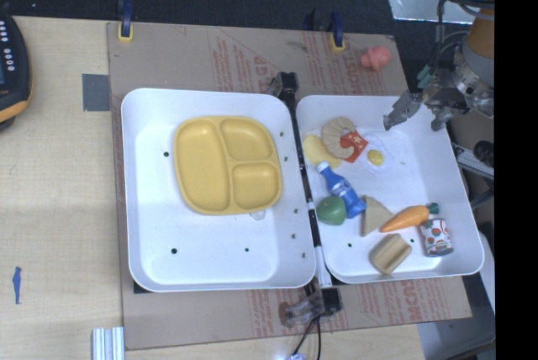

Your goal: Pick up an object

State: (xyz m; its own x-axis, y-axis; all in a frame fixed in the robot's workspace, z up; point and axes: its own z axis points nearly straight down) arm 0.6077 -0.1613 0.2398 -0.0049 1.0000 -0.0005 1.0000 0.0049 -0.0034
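My gripper hangs over the back right corner of the right bin, open, with nothing between its fingers. Below and left of it in that bin lie a tan shell-shaped piece with a red packet, a fried egg, a yellow lemon-like piece, a blue bottle, a green pepper, a carrot, a small red can and a tan bread block. The left bin holds a yellow divided plate.
A pink toy lies on the cardboard behind the right bin. Blue and yellow clamps pin the cardboard's back edge. A dark device sits at the bench's far left. Cables hang at the upper right.
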